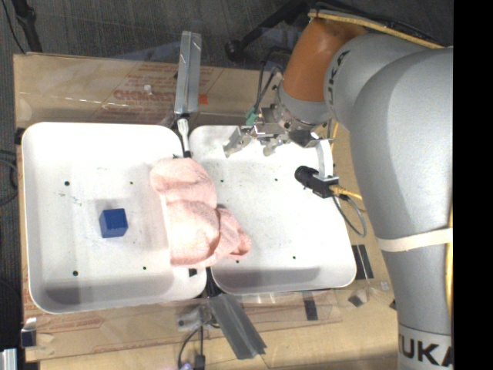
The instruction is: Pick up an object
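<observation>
A small blue cube (pixel 113 222) rests on the floor of the left bin (pixel 46 153). A crumpled pink cloth (pixel 192 213) lies draped over the divide between the two bins, with most of it on the left bin's right side and one corner in the right bin (pixel 308 245). My gripper (pixel 250 146) hangs over the far left corner of the right bin, above and to the right of the cloth. It is open, with nothing between its fingers.
A grey clamp bar (pixel 187 72) stands at the far side between the bins, and another (pixel 235 326) at the near side. A black cable fitting (pixel 312 179) with wires hangs off the wrist over the right bin. The big grey arm covers the right side.
</observation>
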Robot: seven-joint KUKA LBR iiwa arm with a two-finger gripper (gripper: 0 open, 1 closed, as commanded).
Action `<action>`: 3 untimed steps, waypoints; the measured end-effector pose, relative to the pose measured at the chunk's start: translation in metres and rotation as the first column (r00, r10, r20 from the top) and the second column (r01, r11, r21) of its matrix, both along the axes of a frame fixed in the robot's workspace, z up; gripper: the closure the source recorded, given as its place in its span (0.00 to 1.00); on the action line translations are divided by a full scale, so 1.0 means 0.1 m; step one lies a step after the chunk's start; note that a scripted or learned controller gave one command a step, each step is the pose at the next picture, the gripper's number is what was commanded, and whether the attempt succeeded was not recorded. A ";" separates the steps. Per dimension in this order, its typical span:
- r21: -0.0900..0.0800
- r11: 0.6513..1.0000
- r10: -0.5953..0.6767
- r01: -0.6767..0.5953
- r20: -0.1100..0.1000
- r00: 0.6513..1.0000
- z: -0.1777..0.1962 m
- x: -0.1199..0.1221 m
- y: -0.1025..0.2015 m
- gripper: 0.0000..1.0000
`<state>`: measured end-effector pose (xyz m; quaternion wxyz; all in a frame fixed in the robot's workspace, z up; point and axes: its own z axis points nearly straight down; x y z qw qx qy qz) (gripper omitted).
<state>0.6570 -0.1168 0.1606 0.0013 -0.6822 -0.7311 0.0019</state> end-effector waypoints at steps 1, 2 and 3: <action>0.005 0.956 0.292 -0.292 -0.003 0.956 -0.35 -0.06 -0.34 0.00; 0.006 0.955 0.296 -0.296 -0.007 0.955 -0.28 -0.06 -0.33 1.00; 0.001 0.751 0.661 -0.661 0.003 0.751 0.48 -0.15 -0.35 1.00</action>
